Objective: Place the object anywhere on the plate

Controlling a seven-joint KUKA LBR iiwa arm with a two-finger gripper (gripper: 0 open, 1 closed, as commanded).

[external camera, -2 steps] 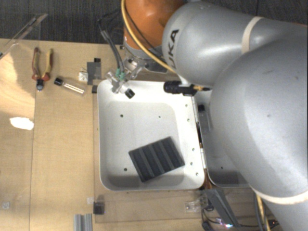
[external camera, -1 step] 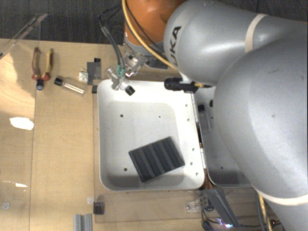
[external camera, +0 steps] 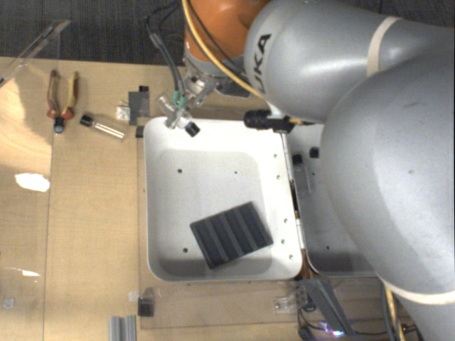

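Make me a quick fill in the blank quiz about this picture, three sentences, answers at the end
The dark ridged object lies inside the ____ bin as the camera sees it.
The pliers on the bench have ____ handles.
The bins are ____ in colour.

Answers: left; red; white

You are looking at a robotics lab: a wooden bench, pliers, white bins, an industrial arm.

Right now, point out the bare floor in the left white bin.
In the left white bin, the floor is bare from the ribbed dark grey rectangular pad up to the far wall, and along the left wall. The near right corner is crowded by the pad.
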